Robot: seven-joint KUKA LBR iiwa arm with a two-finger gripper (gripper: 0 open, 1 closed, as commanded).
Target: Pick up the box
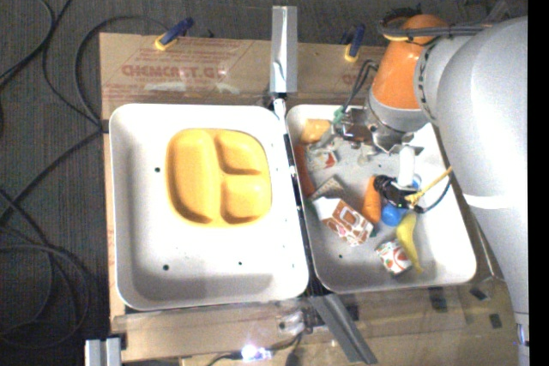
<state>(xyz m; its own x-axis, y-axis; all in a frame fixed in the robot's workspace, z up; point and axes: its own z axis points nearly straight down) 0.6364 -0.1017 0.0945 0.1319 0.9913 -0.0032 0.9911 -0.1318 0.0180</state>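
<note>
The box (346,222), a small carton printed in red and white, lies tilted near the middle of the right bin (450,270), toward its front edge. Just behind it, nearer the divider between the two bins, sits a grey folded piece (324,187). To its right stand an orange carrot-like toy (371,200), a blue ball (391,213) and a yellow banana (409,237), with a small red-and-white can (393,257) close to the front right corner. The left bin (129,270) holds a yellow divided tray (219,176) at its centre.

The gripper (356,131) hangs over the back part of the right bin, under the orange band of the arm (480,124), above a cluster of small items near the back left corner; whether it is released or clenched, I cannot tell, as the wrist hides it. Nothing is seen to be grasped.

The risks look plain enough. The gripper is apart from the box, toward the back edge, so a descent from here would likely meet the clutter beneath it, not the carton. The box lies askew and pressed close by neighbours, so a grasp could catch the carrot or the grey piece along with it, or push the carton against the bin's front wall. Its flat, slanted faces may also slip out of a grip that lands off-centre.
</note>
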